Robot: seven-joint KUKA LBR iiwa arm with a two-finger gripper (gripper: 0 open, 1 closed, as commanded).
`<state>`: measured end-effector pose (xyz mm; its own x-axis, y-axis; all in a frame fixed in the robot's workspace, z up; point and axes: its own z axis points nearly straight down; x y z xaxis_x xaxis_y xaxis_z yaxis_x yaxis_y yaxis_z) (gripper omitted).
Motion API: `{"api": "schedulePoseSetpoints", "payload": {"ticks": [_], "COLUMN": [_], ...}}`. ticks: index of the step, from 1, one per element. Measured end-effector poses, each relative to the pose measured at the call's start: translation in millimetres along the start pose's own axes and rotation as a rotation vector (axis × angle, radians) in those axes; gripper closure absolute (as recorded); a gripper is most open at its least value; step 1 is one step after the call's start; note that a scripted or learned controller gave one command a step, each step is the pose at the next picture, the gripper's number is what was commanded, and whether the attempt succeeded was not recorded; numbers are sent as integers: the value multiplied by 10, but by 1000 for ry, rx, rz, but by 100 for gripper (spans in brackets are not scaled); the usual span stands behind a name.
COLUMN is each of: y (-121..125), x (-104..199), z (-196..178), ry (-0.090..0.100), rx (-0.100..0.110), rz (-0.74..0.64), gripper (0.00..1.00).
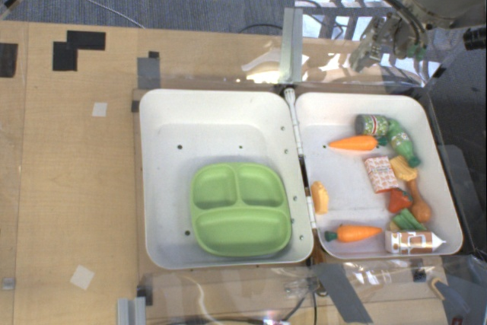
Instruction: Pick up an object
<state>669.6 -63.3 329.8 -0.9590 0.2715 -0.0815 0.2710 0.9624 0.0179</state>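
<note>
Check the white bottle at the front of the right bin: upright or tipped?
Tipped. The white bottle lies on its side along the right bin's front wall, cap pointing right, beside a carrot.

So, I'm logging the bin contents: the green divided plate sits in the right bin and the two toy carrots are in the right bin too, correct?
Not quite. The camera view shows the green divided plate in the left bin, not the right. The two toy carrots are indeed in the right bin, as you said.
</note>
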Motion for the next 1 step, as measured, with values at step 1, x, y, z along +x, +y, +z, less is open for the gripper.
{"api": "schedulePoseSetpoints", "payload": {"ticks": [1], "y": [14], "x": [-28], "z": [-135], "ry": [-12], "rx": [-3], "rz": [-3], "gripper": [100]}}
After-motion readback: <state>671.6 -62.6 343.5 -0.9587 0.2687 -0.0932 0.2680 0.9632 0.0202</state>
